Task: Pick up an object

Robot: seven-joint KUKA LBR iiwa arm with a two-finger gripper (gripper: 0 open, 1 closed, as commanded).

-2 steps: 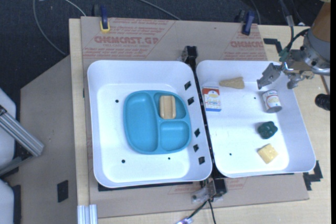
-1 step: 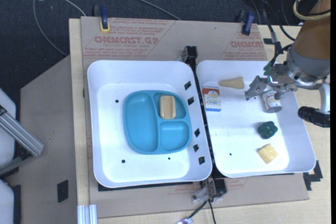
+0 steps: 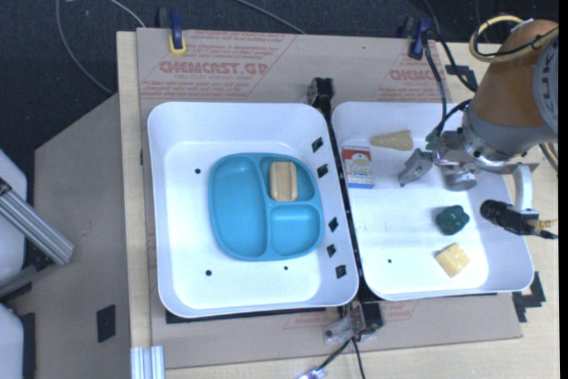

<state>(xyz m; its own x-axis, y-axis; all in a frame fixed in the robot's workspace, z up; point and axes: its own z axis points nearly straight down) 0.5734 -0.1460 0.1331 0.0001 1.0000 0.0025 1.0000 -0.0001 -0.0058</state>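
Two white bins sit on the bench, and in the right bin (image 3: 506,280) a small red-and-white box (image 3: 358,166) lies just left of the gripper (image 3: 415,169), fingers spread and holding nothing, green lump (image 3: 451,219) below.

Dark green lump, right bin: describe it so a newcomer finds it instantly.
Start at the right bin of the two white ones. In its lower right part sits the dark green lump, directly above a pale yellow block. It is that bin's only green item.

The arm (image 3: 519,84) is cut off by the right edge; the small carton's (image 3: 358,166) print is unreadable.
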